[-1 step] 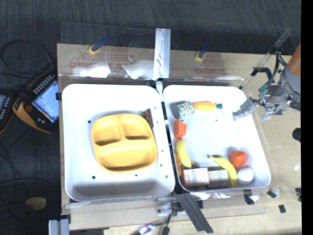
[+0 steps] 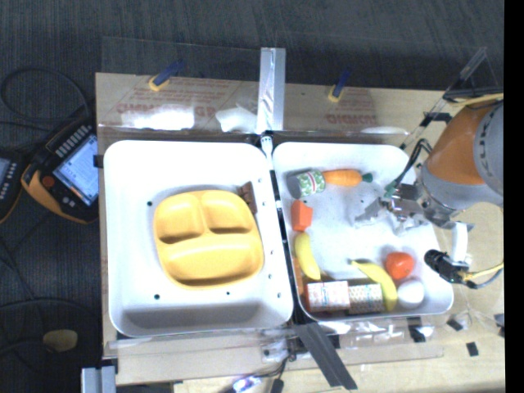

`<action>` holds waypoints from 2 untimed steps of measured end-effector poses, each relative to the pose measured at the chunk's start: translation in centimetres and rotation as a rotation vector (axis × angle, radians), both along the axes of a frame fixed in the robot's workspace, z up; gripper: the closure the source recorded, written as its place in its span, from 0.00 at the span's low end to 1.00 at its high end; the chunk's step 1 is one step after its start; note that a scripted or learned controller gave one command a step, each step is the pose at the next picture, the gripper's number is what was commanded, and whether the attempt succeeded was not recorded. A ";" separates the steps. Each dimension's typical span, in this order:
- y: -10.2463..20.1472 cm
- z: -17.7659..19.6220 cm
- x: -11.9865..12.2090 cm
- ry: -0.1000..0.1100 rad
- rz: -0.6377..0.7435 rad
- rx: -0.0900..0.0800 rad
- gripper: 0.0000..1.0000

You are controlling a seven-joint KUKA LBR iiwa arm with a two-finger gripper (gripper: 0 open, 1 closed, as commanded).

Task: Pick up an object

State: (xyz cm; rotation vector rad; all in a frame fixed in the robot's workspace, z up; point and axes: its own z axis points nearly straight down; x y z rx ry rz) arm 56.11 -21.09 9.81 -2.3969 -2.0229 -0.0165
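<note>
One gripper low in right bin, grasp unconfirmed

One gripper (image 2: 378, 209) sits over bare floor of the right bin (image 2: 360, 151); its state cannot be told. Nearby: carrot (image 2: 342, 178) above, tomato (image 2: 399, 264) below. Left bin (image 2: 123, 244) holds a yellow tray (image 2: 208, 236).

The grey arm with its orange band (image 2: 467, 150) is seen entering from the right edge of the frame, at mid-height. Its metal two-finger gripper (image 2: 385, 205) is extended leftward, right of centre in the frame, tilted slightly downward.
</note>
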 end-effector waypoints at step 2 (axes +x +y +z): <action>-0.1 -0.2 -6.8 -0.016 0.151 -0.008 0.00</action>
